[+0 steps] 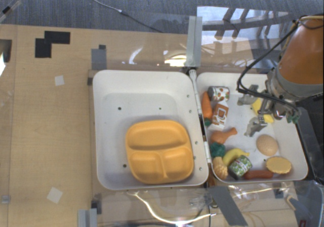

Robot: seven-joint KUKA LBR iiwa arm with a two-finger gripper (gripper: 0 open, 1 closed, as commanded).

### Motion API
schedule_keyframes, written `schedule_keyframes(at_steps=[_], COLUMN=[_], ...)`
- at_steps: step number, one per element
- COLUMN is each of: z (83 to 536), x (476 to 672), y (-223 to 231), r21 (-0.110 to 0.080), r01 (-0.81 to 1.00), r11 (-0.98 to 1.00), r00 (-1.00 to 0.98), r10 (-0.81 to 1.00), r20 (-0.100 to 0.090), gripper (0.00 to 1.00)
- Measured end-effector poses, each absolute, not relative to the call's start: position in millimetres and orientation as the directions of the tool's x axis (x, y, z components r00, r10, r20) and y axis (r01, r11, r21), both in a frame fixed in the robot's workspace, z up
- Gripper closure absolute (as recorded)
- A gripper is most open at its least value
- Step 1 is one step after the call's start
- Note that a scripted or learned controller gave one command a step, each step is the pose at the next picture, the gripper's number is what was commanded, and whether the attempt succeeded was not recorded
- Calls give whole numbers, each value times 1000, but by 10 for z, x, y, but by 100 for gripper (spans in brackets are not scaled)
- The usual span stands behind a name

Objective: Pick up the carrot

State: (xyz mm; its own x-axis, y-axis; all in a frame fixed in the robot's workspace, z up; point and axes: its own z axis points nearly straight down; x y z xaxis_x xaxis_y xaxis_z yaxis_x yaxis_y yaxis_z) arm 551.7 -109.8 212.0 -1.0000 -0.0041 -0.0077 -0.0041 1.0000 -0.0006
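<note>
Carrot (206, 106) lies against right bin (301, 156) left wall; gripper (257, 125) hovers well right, jaws seemingly open, gripping nothing.

tray (159, 151) in left bin (109, 94) | carrot (206, 106) at right bin (298, 145) left wall

carrot (206, 106) in right bin (302, 156), gripper (257, 124) nearby
</note>
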Motion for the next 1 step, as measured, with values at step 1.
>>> schedule_keyframes(at_steps=[1], z=[1177], x=[5334], y=[-890], r21=[-7], r01=[-56], r11=[998], r00=[-998], r10=[-57], r20=[-33], gripper=[0])
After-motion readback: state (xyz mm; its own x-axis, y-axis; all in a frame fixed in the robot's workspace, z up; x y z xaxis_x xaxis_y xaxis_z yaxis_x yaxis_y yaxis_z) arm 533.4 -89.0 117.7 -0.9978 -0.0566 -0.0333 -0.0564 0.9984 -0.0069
